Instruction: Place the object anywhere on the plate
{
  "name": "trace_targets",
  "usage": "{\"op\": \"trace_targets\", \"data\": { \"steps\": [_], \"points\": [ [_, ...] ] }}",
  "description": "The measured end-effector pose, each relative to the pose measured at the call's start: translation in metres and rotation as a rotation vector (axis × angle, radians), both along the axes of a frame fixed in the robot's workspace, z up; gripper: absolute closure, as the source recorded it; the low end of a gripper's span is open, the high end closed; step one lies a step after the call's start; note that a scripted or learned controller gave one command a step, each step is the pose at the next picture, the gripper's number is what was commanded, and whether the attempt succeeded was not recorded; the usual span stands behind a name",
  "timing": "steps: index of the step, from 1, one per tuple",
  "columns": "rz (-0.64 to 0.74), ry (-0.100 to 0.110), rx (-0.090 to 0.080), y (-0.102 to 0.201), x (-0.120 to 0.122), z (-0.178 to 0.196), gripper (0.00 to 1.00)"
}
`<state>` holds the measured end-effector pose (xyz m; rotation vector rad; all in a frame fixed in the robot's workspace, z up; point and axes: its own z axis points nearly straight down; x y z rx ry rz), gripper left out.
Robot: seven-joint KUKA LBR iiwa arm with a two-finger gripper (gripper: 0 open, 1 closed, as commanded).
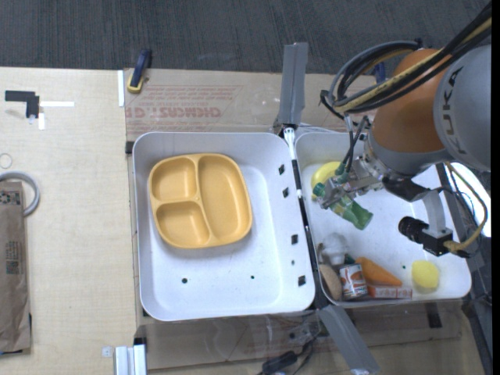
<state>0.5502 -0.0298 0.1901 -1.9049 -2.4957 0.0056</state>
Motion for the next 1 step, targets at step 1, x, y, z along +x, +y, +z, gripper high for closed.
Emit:
{"op": "trace_targets", "data": {
  "steps": [1],
  "points": [
    [-0.003, 0.001, -0.001, -0.0017, 0.0003, 0.0084, 1.0]
  ]
}}
